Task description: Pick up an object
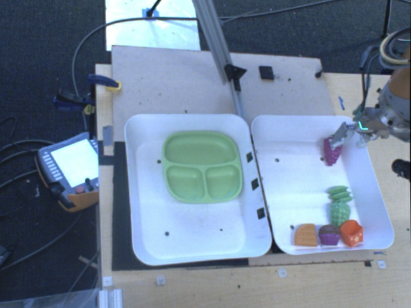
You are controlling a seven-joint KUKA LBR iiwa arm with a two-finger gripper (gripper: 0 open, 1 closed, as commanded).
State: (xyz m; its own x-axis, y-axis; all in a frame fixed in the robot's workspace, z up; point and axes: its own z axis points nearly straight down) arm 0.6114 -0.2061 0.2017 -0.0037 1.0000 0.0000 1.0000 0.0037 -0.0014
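It was a robot lab: a plywood bench (192,82) stood on dark carpet (38,31), cables (90,37) trailed past its left edge, and a control pendant (69,171) lay beside clamps (103,82).

1. The gripper (341,135) is reaching in from 3 o'clock over the right bin (289,191).
2. A magenta object (331,151) is hanging at its fingertips; the grip itself is not resolvable.
3. A green divided plate (203,166) is lying in the left bin (148,223).
4. A green ridged item (340,202), an orange item (306,235), a purple item (329,235) and a red-orange item (351,232) are sitting toward 5 o'clock in the right bin.
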